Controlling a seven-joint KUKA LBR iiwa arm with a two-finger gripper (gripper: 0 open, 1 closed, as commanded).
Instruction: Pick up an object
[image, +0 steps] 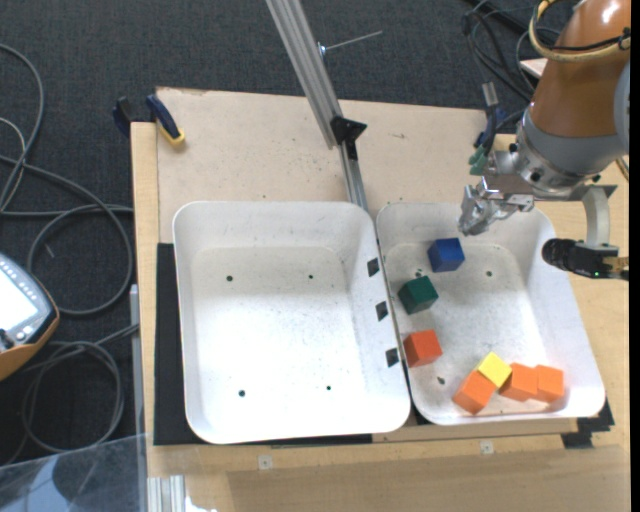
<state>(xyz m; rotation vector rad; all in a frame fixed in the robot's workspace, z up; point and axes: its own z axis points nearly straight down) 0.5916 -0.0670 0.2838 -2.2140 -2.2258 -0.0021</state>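
Nearest the camera, along the front wall of the right bin (590, 385), lies a cluster of cubes: an orange cube (474, 392) with a yellow cube (494, 369) resting against its upper corner, and beside them two more orange cubes (521, 381) (548, 382) touching each other. Slightly farther back, near the divider between the bins, sits a darker orange-red cube (423, 347). Behind it a green cube (419, 294) stands alone on the bin floor, and behind that a blue cube (446, 254), tilted a little on its base, lies toward the rear of the same bin. The left bin (190, 240) adjoins the right bin along its inner edge, both resting on the wooden counter (250, 140).

The hand (477, 217) hangs over the rear of the right bin, just behind and to the right of the blue cube, apart from it. Its metallic fingertips point downward and appear close together, though whether they are spread or pressed together cannot be told at this resolution. Nothing is seen between them. Above the hand rise the grey wrist and the orange band (590, 35) of the arm, entering from the right.

A slanted metal rail (315, 75) crosses the counter behind the bins, and a blue-and-yellow clamp (163, 118) grips the counter's rear left corner.
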